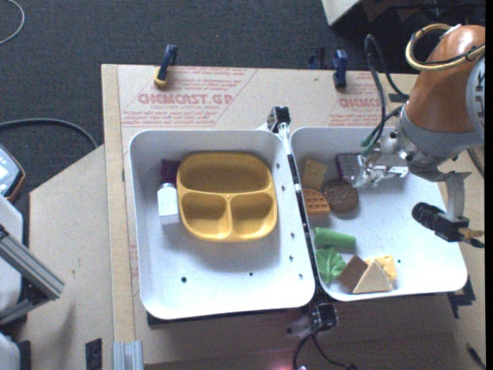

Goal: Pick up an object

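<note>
— Where are you?
— My fingers (pixel 368 173) hang over the right bin (pixel 431 272), just beside the round brown cookie (pixel 340 196) and waffle (pixel 314 201).
— Holding anything?
— I cannot tell how they stand.

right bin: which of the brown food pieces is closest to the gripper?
The dark round cookie, just below-left of the gripper. The waffle square and tan slice sit further left by the divider; the brown wedge lies at the bin's near end.
</note>
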`<state>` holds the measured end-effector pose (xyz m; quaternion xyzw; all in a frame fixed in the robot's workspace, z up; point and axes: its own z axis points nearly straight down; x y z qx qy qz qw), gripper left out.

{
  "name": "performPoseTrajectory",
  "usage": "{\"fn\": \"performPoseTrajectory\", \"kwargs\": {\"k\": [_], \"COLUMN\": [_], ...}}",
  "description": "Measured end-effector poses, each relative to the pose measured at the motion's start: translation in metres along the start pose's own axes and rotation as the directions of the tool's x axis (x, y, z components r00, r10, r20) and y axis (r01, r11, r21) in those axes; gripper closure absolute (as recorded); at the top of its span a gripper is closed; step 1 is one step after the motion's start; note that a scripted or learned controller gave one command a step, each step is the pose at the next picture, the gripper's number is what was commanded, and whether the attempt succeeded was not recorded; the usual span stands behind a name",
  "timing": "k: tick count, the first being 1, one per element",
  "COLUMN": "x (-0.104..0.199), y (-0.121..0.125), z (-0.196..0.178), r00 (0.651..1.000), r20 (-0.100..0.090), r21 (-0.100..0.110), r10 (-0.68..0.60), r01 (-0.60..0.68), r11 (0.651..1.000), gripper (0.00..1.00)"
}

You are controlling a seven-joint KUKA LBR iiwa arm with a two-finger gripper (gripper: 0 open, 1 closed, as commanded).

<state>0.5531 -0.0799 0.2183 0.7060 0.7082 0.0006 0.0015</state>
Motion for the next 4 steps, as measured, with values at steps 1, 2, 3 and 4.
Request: {"fn": "performPoseTrajectory", "kwargs": {"k": [1, 2, 3, 4], "x": [0.003, -0.003, 0.009, 0.007], "y": [0.003, 0.01, 0.004, 0.0], "z": [-0.006, -0.016, -0.007, -0.007], "r00": [1.0, 1.0, 1.0, 1.0], "r20": [0.0, 0.0, -0.002, -0.001], "r21": [0.0, -0.001, 0.006, 0.005], "r10": [0.002, 0.002, 0.002, 0.004], "r01": [-0.002, -0.002, -0.002, -0.004], "r11": [1.0, 1.0, 1.0, 1.0], "gripper": [1.0, 1.0, 1.0, 1.0]}}
